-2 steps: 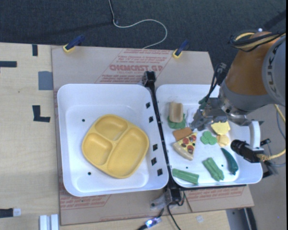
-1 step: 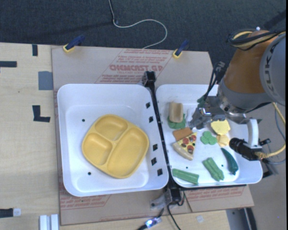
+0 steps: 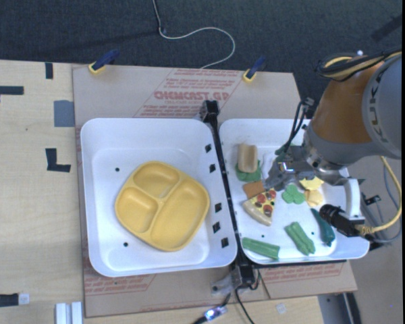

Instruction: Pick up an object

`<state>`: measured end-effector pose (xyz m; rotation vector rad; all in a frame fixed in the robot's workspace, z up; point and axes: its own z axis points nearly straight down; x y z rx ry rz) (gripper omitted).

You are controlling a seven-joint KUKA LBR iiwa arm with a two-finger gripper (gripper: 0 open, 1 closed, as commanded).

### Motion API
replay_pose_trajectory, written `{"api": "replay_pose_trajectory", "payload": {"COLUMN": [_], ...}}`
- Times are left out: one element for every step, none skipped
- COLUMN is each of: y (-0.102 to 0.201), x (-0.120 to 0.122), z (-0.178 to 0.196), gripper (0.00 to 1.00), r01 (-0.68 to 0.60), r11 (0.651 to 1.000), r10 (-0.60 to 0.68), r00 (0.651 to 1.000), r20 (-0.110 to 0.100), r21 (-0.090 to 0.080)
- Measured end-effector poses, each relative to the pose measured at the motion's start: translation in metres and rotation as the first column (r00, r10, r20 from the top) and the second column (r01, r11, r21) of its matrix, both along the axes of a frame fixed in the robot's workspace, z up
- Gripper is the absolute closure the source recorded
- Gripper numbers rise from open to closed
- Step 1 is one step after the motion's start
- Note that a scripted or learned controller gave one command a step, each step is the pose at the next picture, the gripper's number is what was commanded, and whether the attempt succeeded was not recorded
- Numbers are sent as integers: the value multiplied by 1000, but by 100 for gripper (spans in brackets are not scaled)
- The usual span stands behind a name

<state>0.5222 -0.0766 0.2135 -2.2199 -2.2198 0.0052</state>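
Toy food lies in the right bin (image 3: pixel 337 252): a pizza slice (image 3: pixel 260 206), a tan bread piece (image 3: pixel 247 157) on a green leaf, an orange block (image 3: pixel 253 189), a green broccoli piece (image 3: pixel 294 194), a yellow piece (image 3: pixel 313 196), a green pod (image 3: pixel 300 237), a green bean (image 3: pixel 260 248) and a teal piece (image 3: pixel 325 229). My gripper (image 3: pixel 278 176) hangs low over the middle of this bin, just right of the orange block and above the pizza slice. Its fingers are hard to make out against the dark body.
The left bin (image 3: pixel 98 147) holds a yellow sectioned plate (image 3: pixel 162 205). A black divider (image 3: pixel 219 174) runs between the bins. The arm's grey and orange body (image 3: pixel 354 113) covers the right bin's far right part. A white cable (image 3: pixel 189 36) lies behind the bench.
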Motion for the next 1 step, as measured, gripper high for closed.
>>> {"api": "replay_pose_trajectory", "payload": {"y": [-7], "x": [9], "z": [17], "gripper": [100], "r01": [-2], "r11": [1000], "r10": [2], "r00": [1000], "r20": [4], "r21": [0]}}
